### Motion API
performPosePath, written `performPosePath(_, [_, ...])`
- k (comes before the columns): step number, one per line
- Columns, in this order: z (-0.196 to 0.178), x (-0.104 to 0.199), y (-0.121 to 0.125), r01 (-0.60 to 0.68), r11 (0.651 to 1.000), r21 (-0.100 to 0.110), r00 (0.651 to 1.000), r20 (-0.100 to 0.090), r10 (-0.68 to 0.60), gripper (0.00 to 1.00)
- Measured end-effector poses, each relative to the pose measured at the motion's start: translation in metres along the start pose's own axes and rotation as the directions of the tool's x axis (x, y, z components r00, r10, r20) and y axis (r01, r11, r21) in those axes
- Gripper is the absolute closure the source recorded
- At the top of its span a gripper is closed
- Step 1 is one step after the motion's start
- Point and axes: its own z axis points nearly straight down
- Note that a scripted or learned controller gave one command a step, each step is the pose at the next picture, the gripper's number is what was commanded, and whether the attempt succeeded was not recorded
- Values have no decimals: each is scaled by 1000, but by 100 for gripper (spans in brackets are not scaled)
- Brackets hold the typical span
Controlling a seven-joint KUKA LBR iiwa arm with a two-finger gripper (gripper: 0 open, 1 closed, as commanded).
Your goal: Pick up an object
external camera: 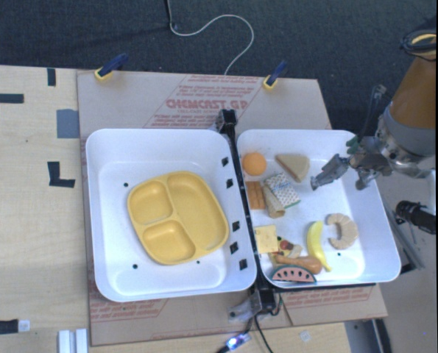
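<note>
Nearest the camera, at the bottom edge of the right bin [366, 274], lies a watermelon slice [294, 274], with a hot dog [298, 262] just behind it and a banana [316, 244] standing alongside. A yellow cheese square [266, 238] sits to their left, and a croissant [343, 230] to their right. Farther back are a wrapped sandwich [281, 193], a brown strip [255, 195] against the dividing wall, an orange [254, 163] and a tan wedge [294, 166]. The left bin [101, 197] bears a yellow tray [177, 217] with three compartments, all bare.

As for the task, nothing looks lifted: every object rests on a bin floor, so the pick seems wholly undone. Choosing a target, descending, closing and raising all remain, by my judgement.

The gripper [329, 173] hangs over the upper right part of the right bin, reaching in from the right, its orange-banded arm [414, 101] behind it. One dark finger points left toward the wedge and sandwich, near them but apart. Whether the pincer stands apart or together I cannot tell at this angle; nothing shows between its tips, and it appears to touch no object. The wedge and sandwich lie closest, so either looks a likely candidate.
</note>
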Motion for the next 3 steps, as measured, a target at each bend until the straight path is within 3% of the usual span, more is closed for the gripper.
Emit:
performPosePath(1, [-7,0,2,3,1000,-13,1000,2,-3,0])
performPosePath(3, [101,6,-1,4,1000,-6,1000,1,-4,0])
